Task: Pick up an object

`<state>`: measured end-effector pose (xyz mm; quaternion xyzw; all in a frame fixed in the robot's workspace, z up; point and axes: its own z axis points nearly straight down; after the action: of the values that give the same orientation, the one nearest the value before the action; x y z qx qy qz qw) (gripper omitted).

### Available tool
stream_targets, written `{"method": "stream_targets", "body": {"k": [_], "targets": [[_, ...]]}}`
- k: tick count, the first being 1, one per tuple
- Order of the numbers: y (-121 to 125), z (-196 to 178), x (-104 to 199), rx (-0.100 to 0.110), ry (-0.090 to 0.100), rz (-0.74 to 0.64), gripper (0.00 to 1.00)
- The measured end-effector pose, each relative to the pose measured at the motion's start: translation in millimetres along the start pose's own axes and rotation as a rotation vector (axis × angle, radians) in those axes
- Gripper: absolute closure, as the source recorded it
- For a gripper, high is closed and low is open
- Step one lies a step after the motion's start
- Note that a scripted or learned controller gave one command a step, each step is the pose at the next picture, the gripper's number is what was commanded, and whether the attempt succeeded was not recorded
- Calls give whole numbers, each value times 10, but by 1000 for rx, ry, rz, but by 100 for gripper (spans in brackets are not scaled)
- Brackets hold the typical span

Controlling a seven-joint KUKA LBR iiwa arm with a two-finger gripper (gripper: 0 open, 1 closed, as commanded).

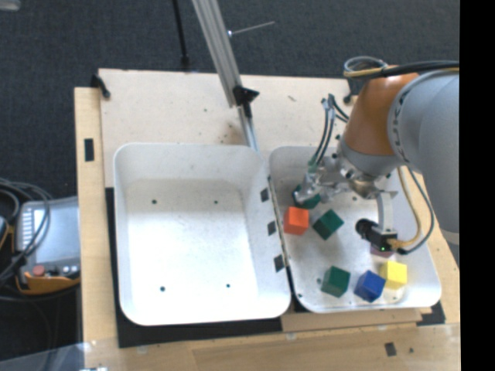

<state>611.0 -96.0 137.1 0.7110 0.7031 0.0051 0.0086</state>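
Now, left to right: shallow white left bin (139, 184) on bench (166, 99), holds no blocks. Right white bin (282, 165) carries all candidates: orange cube (296, 220), dark green cube (328, 224), second green cube (336, 280), blue cube (370, 285), yellow cube (394, 273). Jaws (308, 195) low just above orange cube, beside bin divider; open or closed, cannot tell. Risks: orange and dark green cubes close together, so jaws may nudge one; bin wall nearby could block descent; off-centre grip likely slips.

Fixed overhead camera, slanted down on both bins (193, 157).
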Motion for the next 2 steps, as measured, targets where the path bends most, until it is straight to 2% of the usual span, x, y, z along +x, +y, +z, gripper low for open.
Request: {"method": "stream_targets", "body": {"k": [1,2], "targets": [[-44,-614,-22,14,4,-4,100],[-19,-1156,-38,13,4,-16,100]]}}
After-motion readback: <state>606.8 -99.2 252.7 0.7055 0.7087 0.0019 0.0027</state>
